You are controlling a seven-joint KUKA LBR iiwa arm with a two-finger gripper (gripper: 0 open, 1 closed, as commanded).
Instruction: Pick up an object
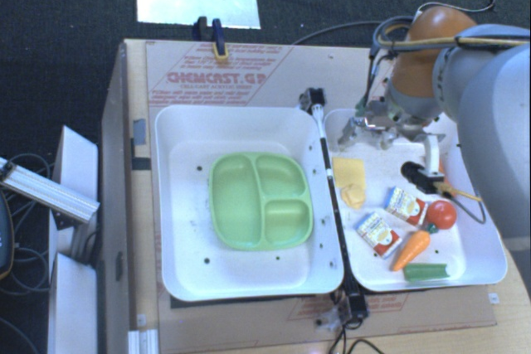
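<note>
Down front, a green cucumber-like stick (426, 270) lies in the right white bin (489, 257). Gripper (365, 127) hovers at that bin's far end, fingers seemingly spread, nothing between them! Just beside: yellow cheese-like wedge (349, 181). Further out: two small cartons (392, 218), orange carrot (411, 249), red tomato (441, 215). Green divided plate (260, 201) fills the left bin (178, 203).

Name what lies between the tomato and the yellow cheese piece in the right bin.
The camera view shows a small juice carton lying between the tomato and the yellow cheese piece.
</note>
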